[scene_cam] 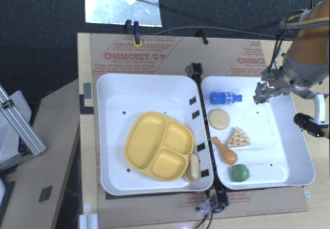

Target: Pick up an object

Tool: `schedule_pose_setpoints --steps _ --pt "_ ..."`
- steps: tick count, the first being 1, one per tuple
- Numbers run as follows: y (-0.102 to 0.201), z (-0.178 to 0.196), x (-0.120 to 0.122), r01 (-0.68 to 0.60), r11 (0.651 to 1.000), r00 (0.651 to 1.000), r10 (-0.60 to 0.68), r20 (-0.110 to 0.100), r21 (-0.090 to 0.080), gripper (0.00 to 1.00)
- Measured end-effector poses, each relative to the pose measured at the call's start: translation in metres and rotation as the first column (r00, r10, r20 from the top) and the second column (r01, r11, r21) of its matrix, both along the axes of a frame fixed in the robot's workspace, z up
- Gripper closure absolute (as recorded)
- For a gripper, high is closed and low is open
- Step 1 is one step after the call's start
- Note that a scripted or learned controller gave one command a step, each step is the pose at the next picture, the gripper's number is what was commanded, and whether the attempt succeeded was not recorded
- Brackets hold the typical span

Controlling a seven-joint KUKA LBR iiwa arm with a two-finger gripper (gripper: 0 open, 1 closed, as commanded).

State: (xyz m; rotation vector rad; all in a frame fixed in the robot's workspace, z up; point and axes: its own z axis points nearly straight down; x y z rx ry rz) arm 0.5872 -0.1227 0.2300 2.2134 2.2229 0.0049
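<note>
Looking from the near edge of the right bin (pixel 301 168) toward its far wall: a green ball (pixel 239 172) sits nearest, then an orange drumstick-shaped toy (pixel 225 151), a pizza slice (pixel 238 138), a tan round disc (pixel 218 118), and farthest a blue bottle (pixel 225 98) lying on its side. Right of the bottle, the gripper (pixel 262 92) hangs above the bin's far right part, carrying nothing; its opening cannot be judged. A good approach likely centers over one well-separated item, descending straight.

Bench (pixel 170 50) — brown board top — bears 2 white bins side by side: left (pixel 111 119), right (pixel 294 140).
</note>
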Motion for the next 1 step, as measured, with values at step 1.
schedule_pose_setpoints --steps 1 --pt "0.0504 0.0096 -0.0084 -0.005 1.000 1.000 0.005 -0.003 0.003 1.00"
